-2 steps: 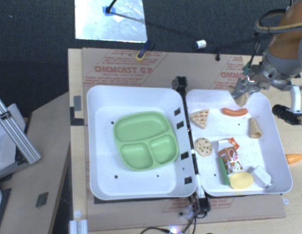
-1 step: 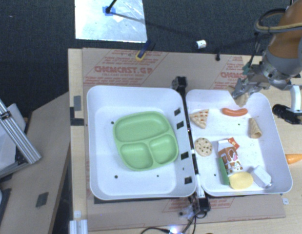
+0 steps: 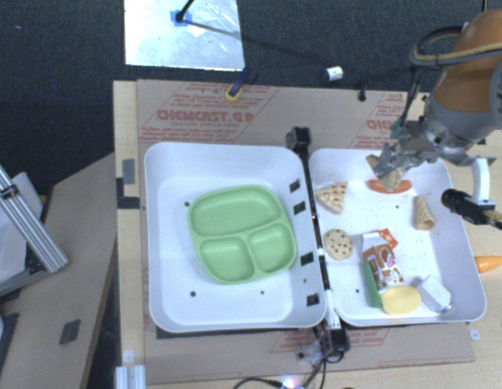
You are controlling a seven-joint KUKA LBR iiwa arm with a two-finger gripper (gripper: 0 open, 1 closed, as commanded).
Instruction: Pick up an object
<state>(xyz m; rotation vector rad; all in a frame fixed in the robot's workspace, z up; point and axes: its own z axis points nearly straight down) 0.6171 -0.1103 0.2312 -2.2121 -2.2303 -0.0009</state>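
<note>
Right bin (image 3: 469,298) crowded with toy food: pizza slice (image 3: 332,195) near the divider, cookie (image 3: 338,244) just below it, small carton (image 3: 381,269) lying lengthwise toward the near edge, yellow round piece (image 3: 401,300) touching the carton's near end, white block (image 3: 435,292) just beside that, cone-shaped piece (image 3: 422,212) toward the right wall. Left bin (image 3: 165,217) carrying a green divided tray (image 3: 238,232) and nothing else worth grasping.

End effector (image 3: 388,171) lowered at the far end of the right bin, directly over an orange flat piece (image 3: 390,186). Fingers pointed down and to the left, tips right at the top edge of that orange piece, possibly touching it; open or closed not resolvable from this angle, so no claim either way. Nothing plainly seen between the fingers.

Likely target: the orange piece, lying immediately below and slightly toward the near side of the fingertips. Long axis running roughly left to right across the bin, so a grip across its short dimension, near to far, looks the sensible one. Piece sits low and flat against the bin floor, which could make it slide out rather than lift. Pizza slice next nearest, off to the left; cone piece near on the right, below.

Judged as the descent or closing stage of the pick, lift not yet made.
</note>
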